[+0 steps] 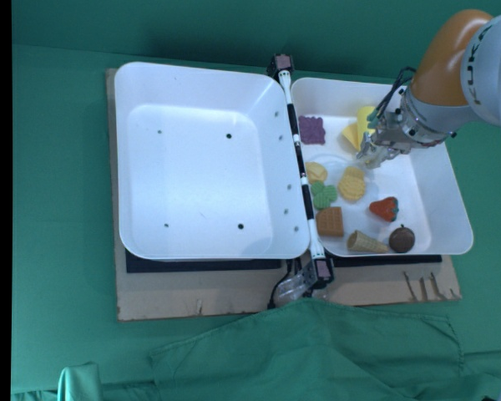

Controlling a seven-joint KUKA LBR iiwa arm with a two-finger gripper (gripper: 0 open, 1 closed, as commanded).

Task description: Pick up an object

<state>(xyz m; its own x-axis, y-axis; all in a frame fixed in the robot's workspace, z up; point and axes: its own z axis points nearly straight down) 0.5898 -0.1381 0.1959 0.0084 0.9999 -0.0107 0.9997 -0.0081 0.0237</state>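
The right bin holds several toy foods: purple grapes, a yellow wedge, a small yellow piece, a green piece, an orange round piece, a brown block, a red strawberry, an ice cream cone and a dark brown ball. My gripper hangs low in this bin, right beside the yellow wedge and just above the orange round piece. Nothing shows between its tips.
The left bin lies beside it, split off by a black and white divider bar. Both bins rest on a cardboard sheet over green cloth. A fold of green cloth lies at the front.
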